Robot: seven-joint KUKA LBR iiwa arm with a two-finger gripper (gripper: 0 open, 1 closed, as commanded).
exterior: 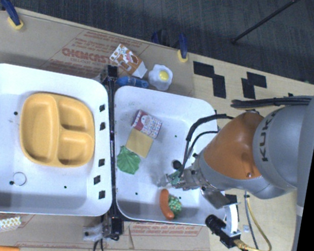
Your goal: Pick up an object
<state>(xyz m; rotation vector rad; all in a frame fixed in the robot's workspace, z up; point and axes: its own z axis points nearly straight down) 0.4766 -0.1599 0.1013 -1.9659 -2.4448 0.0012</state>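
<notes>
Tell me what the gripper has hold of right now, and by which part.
Cannot be told. The gripper is low in the right bin, just above the carrot, but its fingertips are too small and cluttered to show anything between them.

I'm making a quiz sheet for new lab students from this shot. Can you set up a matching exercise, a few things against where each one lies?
Things:
1. yellow divided tray
2. carrot
3. green leaf
4. fried egg

Places:
A. on the bench beyond the bins
B. left bin
C. right bin, near the front wall
D. right bin, close to the divider between the bins

Pairs: 1-B, 2-C, 3-D, 4-A
</notes>
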